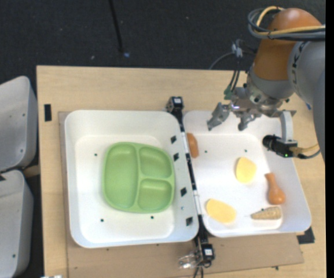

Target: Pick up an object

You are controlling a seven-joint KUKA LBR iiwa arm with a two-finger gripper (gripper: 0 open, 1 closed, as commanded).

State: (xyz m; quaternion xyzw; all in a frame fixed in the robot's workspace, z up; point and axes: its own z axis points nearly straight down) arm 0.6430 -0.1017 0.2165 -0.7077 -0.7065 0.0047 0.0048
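Up by the far rim of the right-hand bin: a pincer, at the end of a grey arm with an orange band. Spread wide, both fingers slanting down and toward the view's left. Holds no object; just white bin floor in the gap between the fingertips. Hangs close to the bin's far wall, apart from every piece of food.

Nearest the pincer, a little closer to the camera and off toward the view's left: a small orange-brown sausage, lying lengthwise right against the wall shared by the two bins.

Next out, closer to the camera and slightly toward the view's right of the pincer: a round yellow slice, flat on the bin floor, clear of the other pieces. Beyond it to the right: an orange drumstick, thick end toward the camera.

Farthest from the pincer within this bin, along the near wall: a yellow oval slice, and beside it a tan wedge of bread, just below the drumstick; touching it or not, cannot tell.

Well away toward the view's left of the pincer, across the shared wall: the left-hand bin, with a green plate of three compartments lying flat near its middle. Under both bins, a pale wooden bench.
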